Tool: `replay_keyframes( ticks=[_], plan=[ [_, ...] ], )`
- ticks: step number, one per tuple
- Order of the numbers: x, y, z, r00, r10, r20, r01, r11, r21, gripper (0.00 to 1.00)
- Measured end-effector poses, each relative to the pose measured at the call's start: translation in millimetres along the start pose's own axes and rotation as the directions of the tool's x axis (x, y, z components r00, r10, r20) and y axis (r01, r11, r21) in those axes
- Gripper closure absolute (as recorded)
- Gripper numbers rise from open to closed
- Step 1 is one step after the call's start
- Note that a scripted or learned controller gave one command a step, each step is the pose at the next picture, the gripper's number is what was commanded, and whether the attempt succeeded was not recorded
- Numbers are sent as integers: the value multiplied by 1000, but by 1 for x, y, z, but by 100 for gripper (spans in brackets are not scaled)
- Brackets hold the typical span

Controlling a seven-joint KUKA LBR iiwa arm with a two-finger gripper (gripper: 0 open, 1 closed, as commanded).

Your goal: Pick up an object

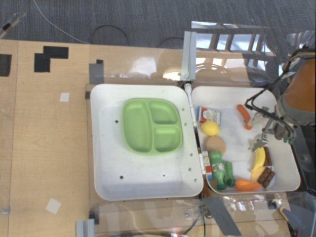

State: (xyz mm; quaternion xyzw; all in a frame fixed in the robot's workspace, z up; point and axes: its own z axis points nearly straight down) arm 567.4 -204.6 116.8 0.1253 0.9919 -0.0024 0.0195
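Observation:
The right bin holds several toy foods. A red sausage lies at the back. A small carton, a yellow lemon and a brown round piece sit along the left wall. Green bottles, an orange carrot, a banana and a brown chocolate bar lie at the front. My gripper hangs over the bin's right half, just above the banana's upper end and right of the brown piece. I see nothing held in it.
A green divided plate lies in the left bin. The arm's orange band and black cables hang over the right bin's far right side. A metal frame stands behind the bins.

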Motion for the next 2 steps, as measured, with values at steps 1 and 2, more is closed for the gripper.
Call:
replay_keyframes(
  ticks=[1, 2],
  plan=[
    [7, -3, 27, 996, 89, -26, -89, 996, 2, 0],
    [2, -2, 12, 996, 84, -8, -84, 996, 1, 100]
  ],
)
